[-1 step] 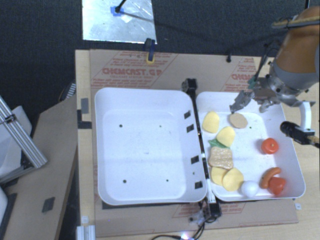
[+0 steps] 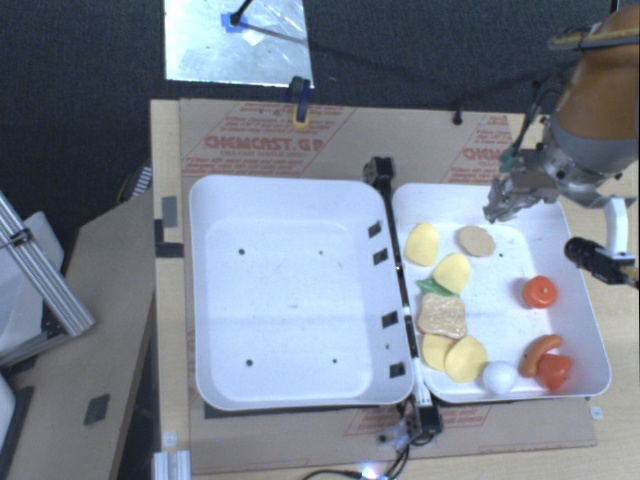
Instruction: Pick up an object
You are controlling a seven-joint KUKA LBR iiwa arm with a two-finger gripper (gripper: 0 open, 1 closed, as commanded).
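The arm (image 2: 600,88) enters from the 3 o'clock side, its orange band high at about 2 o'clock; the gripper (image 2: 497,211) hangs over the far edge of the right bin (image 2: 580,313), at the bin's 12 o'clock; whether its pincer is open or closed cannot be told from this angle, and nothing shows between its tips.

The right bin holds the toy food; a round tan biscuit (image 2: 477,240) lies just beside the gripper, at its 7 o'clock; a yellow piece (image 2: 422,243) sits at the biscuit's 9 o'clock, and a second yellow piece (image 2: 453,271) lies at the biscuit's 7 o'clock, touching a green leaf (image 2: 433,288); a slice of toast (image 2: 442,315) lies at 6 o'clock from the leaf; 2 yellow slices (image 2: 455,356) sit below the toast, with a white egg (image 2: 498,376) just beside them at 4 o'clock; an orange-red tomato (image 2: 540,291) rests alone at the bin's 3 o'clock side; an orange sausage (image 2: 540,350) and a red piece (image 2: 554,369) touch at the bin's 5 o'clock corner.

The left bin (image 2: 290,288) lies at 9 o'clock from the right bin; both rest on a cardboard sheet (image 2: 260,138).
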